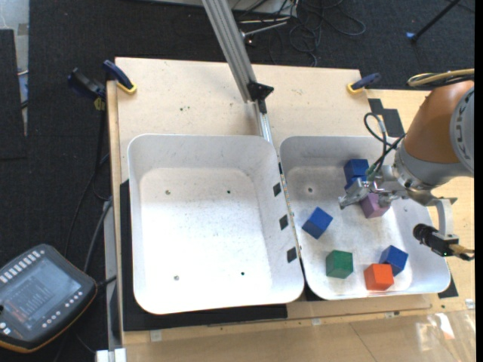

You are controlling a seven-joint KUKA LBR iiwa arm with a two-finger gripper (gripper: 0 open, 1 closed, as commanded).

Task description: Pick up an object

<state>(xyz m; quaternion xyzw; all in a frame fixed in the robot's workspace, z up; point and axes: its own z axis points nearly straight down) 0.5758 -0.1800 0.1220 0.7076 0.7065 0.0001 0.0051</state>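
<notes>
Gripper (367,194) low in the right bin (317,153), toward its far right part. Metal grey fingers (355,198) angled down and left. A purple block (373,205) sits right at the fingertips, touching or nearly so; fingers look partly closed about it, but whether it is truly clamped between them I cannot tell. Block is matte, small, cube-like, tilted.

Just behind the gripper, far side: a blue cube (355,170), partly hidden by the wrist. Wrist is grey metal with cables; above it the rounded orange band (438,119), glossy, entering from the right.

Left of the gripper, near the bin's middle: another blue cube (318,222), turned on a corner-like angle, standing apart. Nearer: green cube (339,264), flat-faced, dull. Right of it, an orange-red cube (379,277) touching or just beside a third blue cube (394,259) at the near right corner.

Both bins are shallow, white, smooth plastic with rounded corners, speckled with dark flecks. Left bin (151,157) shows bare floor. Bins meet along a seam with small black tabs.

Bench (196,96) is pale board, lightly speckled. Blue-and-yellow clamps (119,76) at far corners. A ribbed aluminium bar (226,36) slants in from the far side. Dark carpet around; a grey pendant (38,296) near left.
</notes>
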